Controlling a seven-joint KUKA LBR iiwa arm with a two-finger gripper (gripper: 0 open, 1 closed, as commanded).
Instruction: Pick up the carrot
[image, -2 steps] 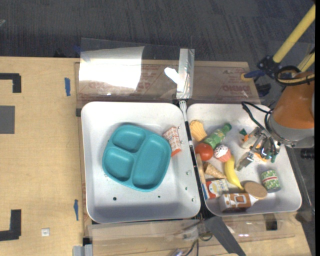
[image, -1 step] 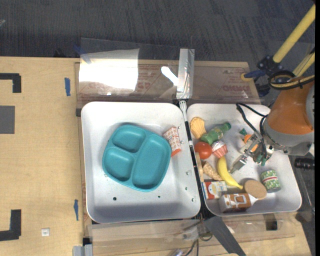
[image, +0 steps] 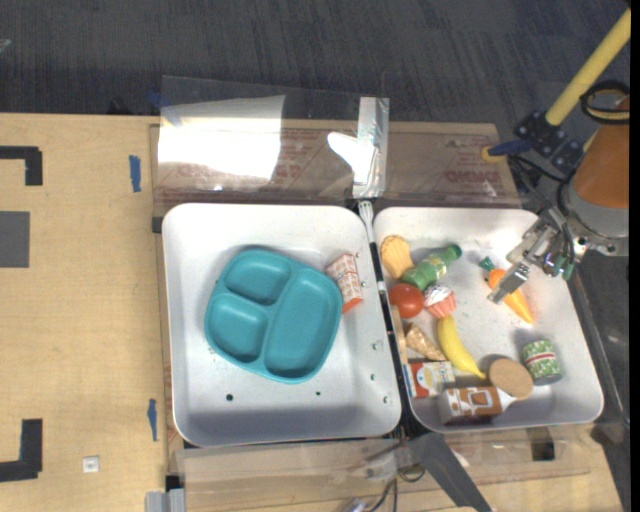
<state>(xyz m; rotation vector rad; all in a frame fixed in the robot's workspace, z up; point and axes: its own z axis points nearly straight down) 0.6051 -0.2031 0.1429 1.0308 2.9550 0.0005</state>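
I see the two-finger metal gripper (image: 520, 272) low over the right white bin (image: 585, 385), upper right part. Its fingers (image: 512, 277) look clamped on the small orange carrot (image: 514, 297): the carrot's top end sits between the tips and its tapered body runs down and right to approx the bin floor, tilted. I can't tell if the carrot's lower end is touching the floor or just clear of it. Above the gripper, the arm w/ its orange band (image: 605, 170) comes in from the right edge.

Just left of the gripper there's a tiny orange-and-green toy piece (image: 488, 266), apart from the carrot. Further left in the same bin: a green toy bottle (image: 432, 268) lying tilted, a yellow-orange corn cob toy (image: 396, 255) near the bin's upper left corner, a red tomato toy (image: 405, 297) below it, and a pink-and-white cupcake toy (image: 440, 298) beside the tomato. A yellow plastic banana (image: 456, 345) lies mid-bin, below the cupcake. Bottom right of the bin holds a green-and-white can (image: 541, 360), a tan round disc (image: 510, 377) and a brown carton (image: 470, 401).

In the left white bin (image: 190, 400) sits a teal three-compartment plastic tray (image: 272, 313), w/ a small red-and-white packet (image: 347, 279) just beside its upper right edge
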